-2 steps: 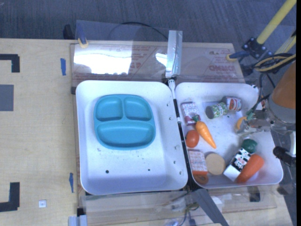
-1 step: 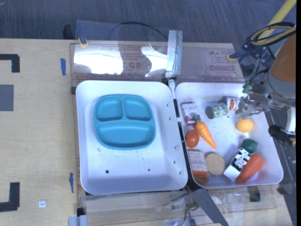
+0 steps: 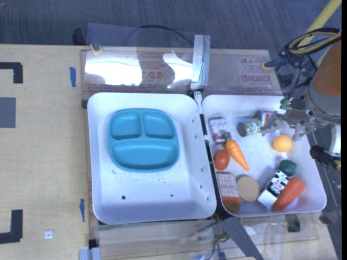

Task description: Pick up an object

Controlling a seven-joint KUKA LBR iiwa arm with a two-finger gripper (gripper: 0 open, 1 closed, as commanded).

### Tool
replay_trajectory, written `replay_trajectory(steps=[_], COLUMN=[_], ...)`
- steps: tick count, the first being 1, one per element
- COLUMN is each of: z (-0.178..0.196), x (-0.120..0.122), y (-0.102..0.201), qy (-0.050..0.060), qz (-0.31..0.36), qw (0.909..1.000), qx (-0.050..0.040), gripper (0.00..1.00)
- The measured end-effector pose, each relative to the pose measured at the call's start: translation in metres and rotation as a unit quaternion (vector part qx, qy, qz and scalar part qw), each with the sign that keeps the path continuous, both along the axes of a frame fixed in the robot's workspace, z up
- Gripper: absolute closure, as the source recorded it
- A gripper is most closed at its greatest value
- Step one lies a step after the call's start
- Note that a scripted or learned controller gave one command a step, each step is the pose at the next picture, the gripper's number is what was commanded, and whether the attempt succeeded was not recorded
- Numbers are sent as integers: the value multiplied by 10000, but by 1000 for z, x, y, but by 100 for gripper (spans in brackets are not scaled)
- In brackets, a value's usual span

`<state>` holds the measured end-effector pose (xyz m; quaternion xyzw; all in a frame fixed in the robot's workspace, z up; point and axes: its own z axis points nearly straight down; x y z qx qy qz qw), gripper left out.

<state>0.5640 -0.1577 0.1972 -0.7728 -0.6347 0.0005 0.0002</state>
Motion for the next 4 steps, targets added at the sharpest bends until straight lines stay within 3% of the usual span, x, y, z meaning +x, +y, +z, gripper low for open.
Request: replay_trajectory(steps=[1,2,3,4], z=[-81,-111,-100,24], x=[15,9,11,33], y=[-24,48,48,96], qy=[-27,-28,-51,-52], qz=[186,413,409,834], qw=[9998,9991,9991,9965], qx=[-9,0,-9,0], gripper=[0,0,100,100])
